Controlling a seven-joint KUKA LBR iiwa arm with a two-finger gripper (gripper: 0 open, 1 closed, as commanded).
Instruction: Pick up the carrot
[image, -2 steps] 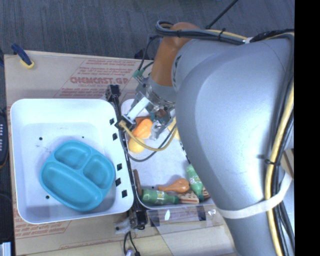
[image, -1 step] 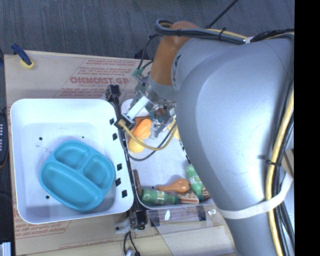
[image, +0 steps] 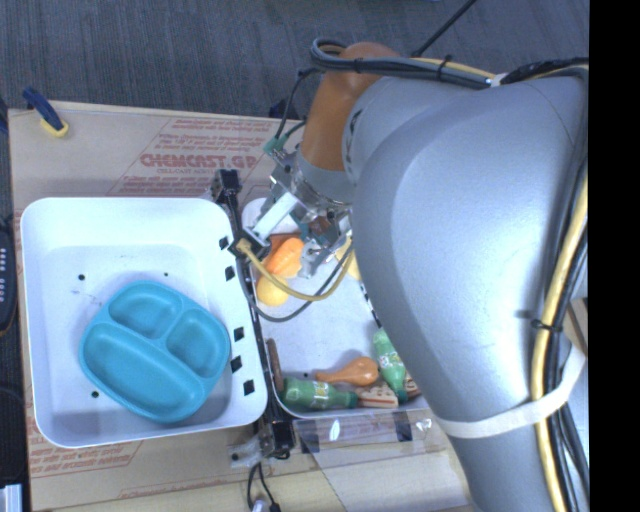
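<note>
Crowding the carrot (image: 284, 256) in the right bin (image: 330, 330) are a lemon (image: 272, 291) and cables (image: 300, 300); finger state unclear

blue divided plate (image: 155, 348) in left bin (image: 40, 300) | green bottle (image: 318, 393) in right bin

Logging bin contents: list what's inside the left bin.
The left bin holds one blue divided tray, lying flat toward the near side. Its three compartments look bare. Whatever lies beneath the tray is covered, so that can't be told.
</note>
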